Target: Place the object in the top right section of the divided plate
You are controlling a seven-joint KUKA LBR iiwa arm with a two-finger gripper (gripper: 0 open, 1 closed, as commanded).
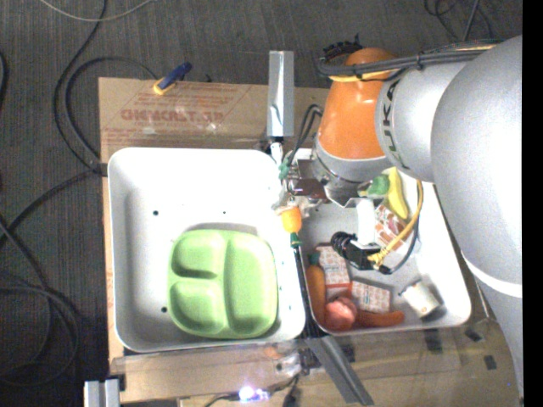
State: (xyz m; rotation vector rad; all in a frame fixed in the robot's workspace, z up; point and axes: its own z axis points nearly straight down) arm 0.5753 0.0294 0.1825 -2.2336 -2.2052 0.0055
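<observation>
Jaws (291, 203) above small orange object (291, 220), right of green divided plate (224, 284)

light-green plastic divided plate (224, 284) sits flat in left white bin (136, 185), lower centre; small orange-yellow object (291, 219) at bins' shared rim.

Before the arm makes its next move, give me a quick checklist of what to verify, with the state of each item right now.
1. Green divided plate lies flat in the left bin: ok.
2. Top right section of the plate is free of other items: ok.
3. Gripper sits over the wall between the two bins, apart from the plate: ok.
4. Small orange object is just under the gripper; whether it is actually held: cannot tell.
5. Gripper is above the target section: not ok, the plate lies lower left of it.
6. Remaining food items are inside the right bin: ok.
</observation>
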